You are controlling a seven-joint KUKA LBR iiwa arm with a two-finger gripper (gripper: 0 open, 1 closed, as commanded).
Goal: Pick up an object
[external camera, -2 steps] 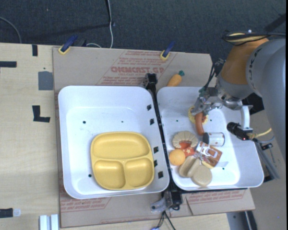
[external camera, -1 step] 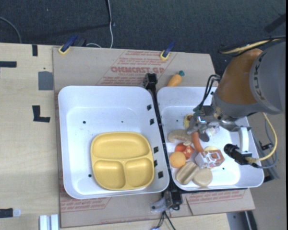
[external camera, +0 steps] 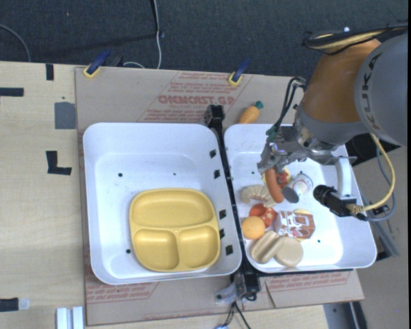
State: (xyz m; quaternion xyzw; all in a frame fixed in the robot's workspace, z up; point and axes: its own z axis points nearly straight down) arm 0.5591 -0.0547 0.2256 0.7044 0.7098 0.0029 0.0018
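Gripper [external camera: 272,164] sits low in the right bin [external camera: 353,249], right above the hot dog [external camera: 273,185]; can't tell its state from this angle, the wrist blocks the view. Main risk: the target is packed into a pile, touching the tomato [external camera: 257,211], the orange [external camera: 253,227] and the small packet [external camera: 294,223], so a grab could catch a neighbour or just shove the pile. The centre divider [external camera: 222,177] is near on the left, little room there. More open floor toward the bin's right wall. Left bin [external camera: 103,156] holds the yellow tray [external camera: 174,227], well apart.
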